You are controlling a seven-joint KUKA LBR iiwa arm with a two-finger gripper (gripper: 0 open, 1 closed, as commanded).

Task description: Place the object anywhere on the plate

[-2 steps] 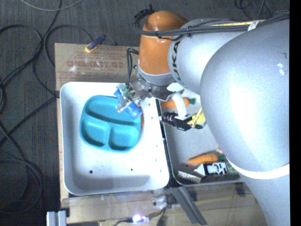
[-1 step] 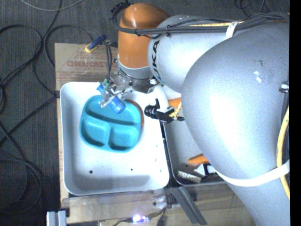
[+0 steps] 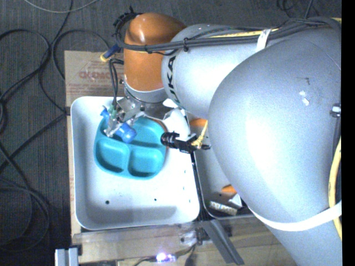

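One gripper point(image 3: 119, 123) hangs over the far-left corner of the blue plate point(image 3: 133, 154) with a small blue object point(image 3: 127, 132) at its tip — whether that object is truly pinched, I cannot tell. Beneath lies the left bin point(image 3: 89, 204), the plate inside it — the grey arm point(image 3: 266, 110) hides most of the right bin point(image 3: 222, 208). Its long axis is too blurred to read.

The scene is lit evenly from above. Bright glare is thrown off the grey arm point(image 3: 277, 110), whose near bulk is rendered soft. A faint shadow is cast below the blue plate point(image 3: 132, 151); surrounding floor is left dim.
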